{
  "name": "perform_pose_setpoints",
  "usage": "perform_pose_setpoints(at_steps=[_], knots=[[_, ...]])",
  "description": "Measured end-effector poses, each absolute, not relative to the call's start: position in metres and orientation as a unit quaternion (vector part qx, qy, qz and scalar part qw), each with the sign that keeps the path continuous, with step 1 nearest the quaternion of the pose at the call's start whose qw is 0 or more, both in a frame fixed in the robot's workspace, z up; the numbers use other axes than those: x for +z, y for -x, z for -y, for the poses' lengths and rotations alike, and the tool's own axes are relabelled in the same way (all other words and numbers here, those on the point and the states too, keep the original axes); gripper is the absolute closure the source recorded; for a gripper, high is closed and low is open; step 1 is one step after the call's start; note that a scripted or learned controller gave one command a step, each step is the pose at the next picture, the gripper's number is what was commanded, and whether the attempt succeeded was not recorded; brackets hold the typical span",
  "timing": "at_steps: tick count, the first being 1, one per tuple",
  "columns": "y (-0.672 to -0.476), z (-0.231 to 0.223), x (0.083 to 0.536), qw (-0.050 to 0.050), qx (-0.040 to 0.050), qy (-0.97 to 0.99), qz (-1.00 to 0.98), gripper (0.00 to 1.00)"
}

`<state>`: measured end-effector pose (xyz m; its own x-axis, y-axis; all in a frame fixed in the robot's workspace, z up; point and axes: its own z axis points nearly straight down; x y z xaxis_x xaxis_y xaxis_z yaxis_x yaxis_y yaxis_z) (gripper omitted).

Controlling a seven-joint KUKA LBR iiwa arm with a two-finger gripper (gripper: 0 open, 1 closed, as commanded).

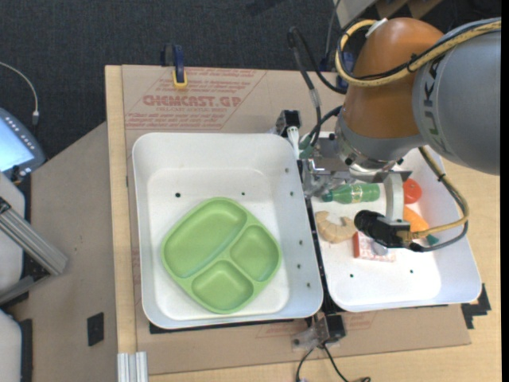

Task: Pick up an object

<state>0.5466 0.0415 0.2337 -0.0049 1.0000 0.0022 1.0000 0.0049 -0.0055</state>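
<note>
- Over the upper left corner of the right bin (413, 281), the arm (398, 62) hangs low, its wrist down among the contents and close to the wall shared with the left bin (145, 189).
- Jaws: masked by the wrist and its fittings. Whether they stand apart or together cannot be told, and nothing can be seen between them.
- Candidate objects, all in the right bin:
  - a green bottle (355, 193) on its side, just beside the wrist;
  - a beige piece (334, 226) below it, near the bin's left wall;
  - a red-and-white packet (367, 249) just beside the beige piece;
  - orange pieces (417, 216) toward the right, partly hidden by the arm's hardware.
- The left bin holds a green divided plate (221, 253), lying flat and well apart from the arm.
- Both bins sit on the cardboard-covered bench (191, 94).
- Assessment of progress:
  - The approach looks complete, since the wrist is down at the level of the objects, and the green bottle is the likeliest target by its position.
  - No grasp can be confirmed, as every visible object appears to rest on a bin floor.
  - Outstanding steps are a closure verified on one object and a lift clear of the bin.
</note>
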Motion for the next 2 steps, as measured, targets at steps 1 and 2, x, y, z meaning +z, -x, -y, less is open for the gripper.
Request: perform_pose_setpoints(at_steps=[1, 2], knots=[[-0.5158, -0.0775, 0.2203, 0.003, 0.0016, 0.706, 0.709, 1.00], [-0.5173, -0.0750, 0.2211, 0.001, 0.0008, 0.707, 0.707, 0.00]])
